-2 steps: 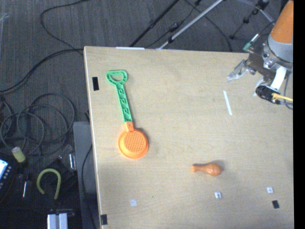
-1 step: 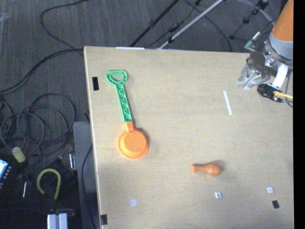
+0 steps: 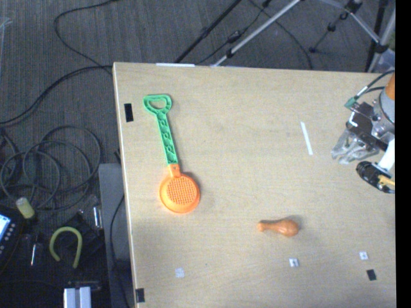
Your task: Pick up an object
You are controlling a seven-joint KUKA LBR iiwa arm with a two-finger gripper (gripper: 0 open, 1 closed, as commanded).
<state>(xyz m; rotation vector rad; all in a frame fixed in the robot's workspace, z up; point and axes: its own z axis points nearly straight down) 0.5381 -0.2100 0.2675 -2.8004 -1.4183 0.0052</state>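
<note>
A toy skimmer lies on the light wooden bench top (image 3: 257, 108) at the left, its green handle (image 3: 164, 130) pointing away and its round orange head (image 3: 180, 193) toward the front. A small orange drumstick-shaped toy (image 3: 280, 226) lies near the front middle. My gripper (image 3: 350, 149) hangs at the right edge, over bare bench, well to the right of and behind the drumstick toy. I see nothing held in it.
A thin white stick (image 3: 307, 138) lies on the bench left of the gripper. Small black and white markers (image 3: 293, 262) dot the front right. Cables (image 3: 51, 165) and tripod legs (image 3: 282, 11) cover the floor to the left and behind.
</note>
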